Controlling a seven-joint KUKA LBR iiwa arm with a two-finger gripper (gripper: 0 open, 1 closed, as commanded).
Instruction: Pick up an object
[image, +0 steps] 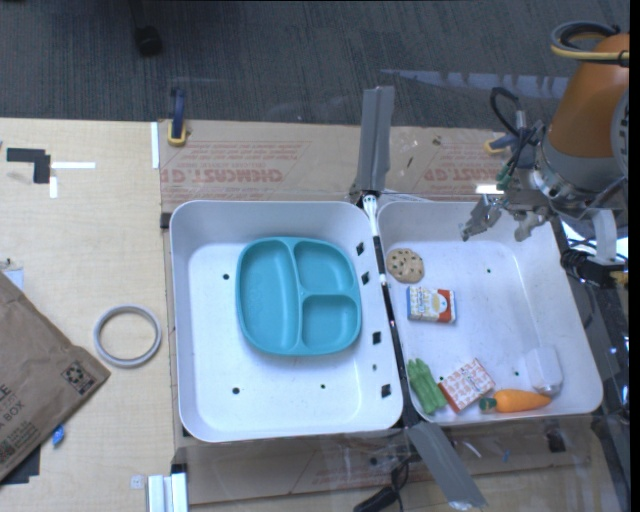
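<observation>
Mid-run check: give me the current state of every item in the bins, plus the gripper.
gripper: open, holding nothing, above the right bin's far edge.
teal divided plate: flat in the left bin, compartments bare.
cookie: lying flat, right bin.
small carton: on its side, mid bin.
green pod: lying at the near left corner.
patterned packet: flat, beside the pod.
carrot: lying along the near wall.

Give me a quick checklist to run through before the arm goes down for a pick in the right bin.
1. Gripper above the right bin, nothing between its fingers: ok.
2. Fingers apart: ok.
3. Cookie lying free, apart from the small carton: ok.
4. Carrot against the bin's near wall, awkward to grip: not ok.
5. Green item tight against the bin's left wall, touching the patterned packet: not ok.
6. Which object is targeted: cannot tell.
</observation>
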